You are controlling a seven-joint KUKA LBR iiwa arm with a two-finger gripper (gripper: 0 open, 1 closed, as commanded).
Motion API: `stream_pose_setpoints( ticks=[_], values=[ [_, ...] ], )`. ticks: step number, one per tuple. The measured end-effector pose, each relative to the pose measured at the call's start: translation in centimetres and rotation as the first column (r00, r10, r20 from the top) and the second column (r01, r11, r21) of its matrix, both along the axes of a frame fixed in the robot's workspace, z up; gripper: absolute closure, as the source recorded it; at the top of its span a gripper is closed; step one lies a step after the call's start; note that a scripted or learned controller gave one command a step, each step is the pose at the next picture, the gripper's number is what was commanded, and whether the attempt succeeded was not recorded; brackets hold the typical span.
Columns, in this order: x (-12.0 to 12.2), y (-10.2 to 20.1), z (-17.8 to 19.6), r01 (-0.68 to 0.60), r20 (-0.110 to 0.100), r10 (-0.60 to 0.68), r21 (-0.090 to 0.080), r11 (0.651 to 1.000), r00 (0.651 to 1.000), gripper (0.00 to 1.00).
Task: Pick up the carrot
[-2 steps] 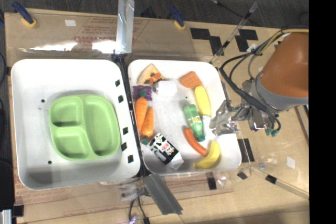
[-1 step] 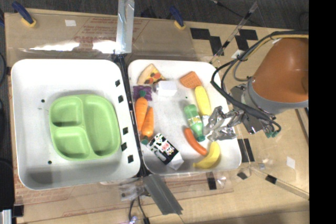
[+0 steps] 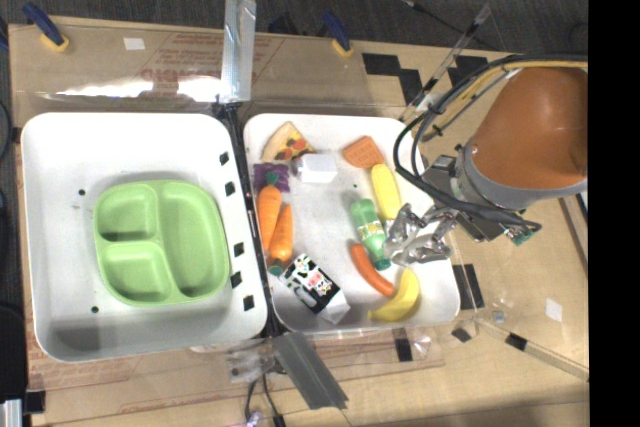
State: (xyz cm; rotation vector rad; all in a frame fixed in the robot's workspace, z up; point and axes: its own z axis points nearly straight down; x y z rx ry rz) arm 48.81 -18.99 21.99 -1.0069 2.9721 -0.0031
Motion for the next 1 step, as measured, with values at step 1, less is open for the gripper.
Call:
stream_pose_setpoints(
  ticks=[1],
  values=[
    [1.38,3.15,0.13,-0.166,0.002,0.166,-0.001,0.986,0.986,1.00]
  ],
)
